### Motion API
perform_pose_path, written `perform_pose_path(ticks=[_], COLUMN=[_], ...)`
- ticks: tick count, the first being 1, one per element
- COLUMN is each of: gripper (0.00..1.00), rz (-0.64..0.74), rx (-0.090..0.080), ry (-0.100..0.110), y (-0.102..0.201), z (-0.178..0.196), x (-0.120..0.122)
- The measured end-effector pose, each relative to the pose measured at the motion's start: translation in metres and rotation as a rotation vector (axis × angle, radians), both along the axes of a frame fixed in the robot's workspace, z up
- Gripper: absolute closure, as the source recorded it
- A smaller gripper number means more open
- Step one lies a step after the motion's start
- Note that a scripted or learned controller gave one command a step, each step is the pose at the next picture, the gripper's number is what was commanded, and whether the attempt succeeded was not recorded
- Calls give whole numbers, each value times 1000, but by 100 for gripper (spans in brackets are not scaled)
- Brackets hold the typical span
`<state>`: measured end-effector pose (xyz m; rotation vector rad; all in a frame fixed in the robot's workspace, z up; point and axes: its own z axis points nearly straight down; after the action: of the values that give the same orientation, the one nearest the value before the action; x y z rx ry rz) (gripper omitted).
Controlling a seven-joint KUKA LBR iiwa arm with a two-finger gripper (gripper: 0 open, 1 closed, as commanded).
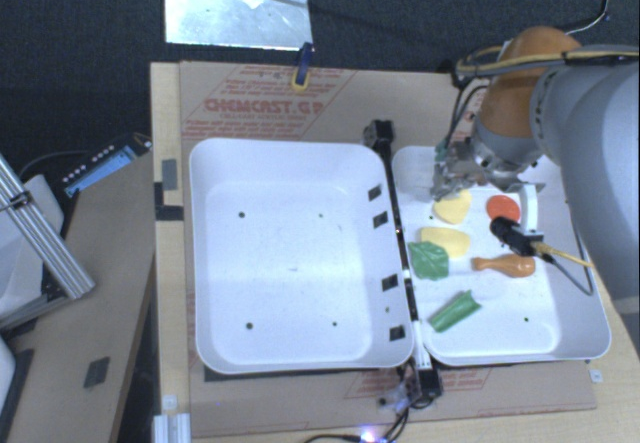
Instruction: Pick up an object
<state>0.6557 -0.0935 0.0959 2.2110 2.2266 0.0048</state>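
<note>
Pale yellow piece lying in the right bin, at its upper left, directly below the tool and apparently touching it or just short of it. Cannot tell the tool's state from this angle: tips blurred against the wrist. Nothing seen held. Second yellow piece just below the first, green leafy piece beside that, red piece to the right, orange carrot-like piece and green pod lower down. Likely risks: glancing off the rounded yellow piece, nudging it into its neighbour, or closing on the bin wall nearby. Left bin beside, on the tabletop.
</note>
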Motion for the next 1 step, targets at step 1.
perform_pose_path(ticks=[1], gripper=[100], rz=[-2], rx=[1], ry=[1], y=[11], z=[-11], x=[14])
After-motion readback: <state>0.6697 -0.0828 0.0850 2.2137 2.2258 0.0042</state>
